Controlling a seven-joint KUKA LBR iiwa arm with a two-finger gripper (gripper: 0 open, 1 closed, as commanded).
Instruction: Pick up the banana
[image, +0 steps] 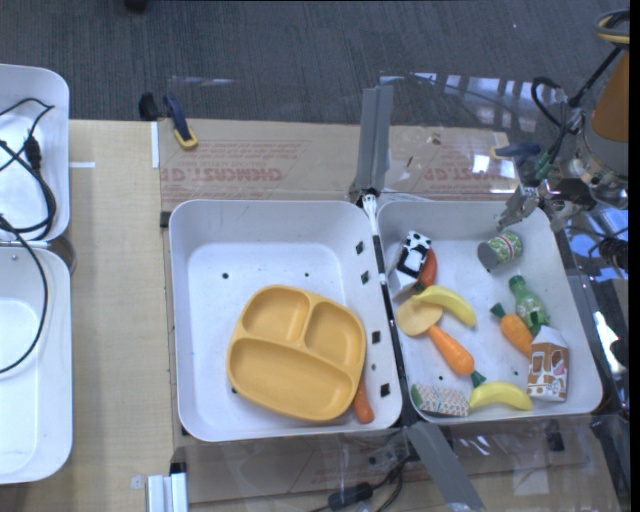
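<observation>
- Camera view showed two white bins side by side on the bench, the left bin (200, 250) bearing a yellow divided plate (297, 352).
- An orange carrot (362, 406) lay just beside the plate's lower right edge, near the left bin's wall.
- The right bin (585, 390) held the clutter of toy food.
- One banana (448, 303) lay near the middle of the right bin, curved, touching a pale round slice (418, 318) at its left end.
- A second banana (500, 397) lay near the bin's front edge, between a speckled wedge (441, 401) and a small carton (548, 368).
- A carrot (451, 349) lay at a slant between the two bananas; another carrot (516, 333) sat farther right, beside a green bottle (526, 300).
- A black-and-white block (413, 254) and a red piece (428, 268) rested near the bin's left wall.
- A grey-green can (501, 248) lay tipped near the back of the bin.
- The gripper (524, 205) hung over the back right corner of the right bin, just above the can and well apart from both bananas.
- Whether its jaws were spread or closed could not be told; nothing showed between them.
</observation>
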